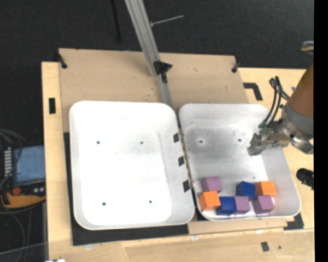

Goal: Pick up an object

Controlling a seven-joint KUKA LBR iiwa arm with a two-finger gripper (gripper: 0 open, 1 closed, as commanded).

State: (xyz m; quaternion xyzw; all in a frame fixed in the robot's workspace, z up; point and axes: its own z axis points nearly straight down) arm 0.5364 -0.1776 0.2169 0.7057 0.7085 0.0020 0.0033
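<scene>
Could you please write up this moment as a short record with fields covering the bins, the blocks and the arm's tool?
left bin: white, shallow, no blocks seen in it
right bin: white, blocks clustered along its near edge
blocks: three purple, two orange, two blue
tool: above the right bin's right side, apart from the blocks
held item: nothing visible at the tool
task state: no block picked up yet

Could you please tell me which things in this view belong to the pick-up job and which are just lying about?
Part of the job:
- pincer
- purple blocks
- orange blocks
- blue blocks
- right bin holding them

Just lying about:
- left bin
- blue device off the bench
- metal rail
</scene>
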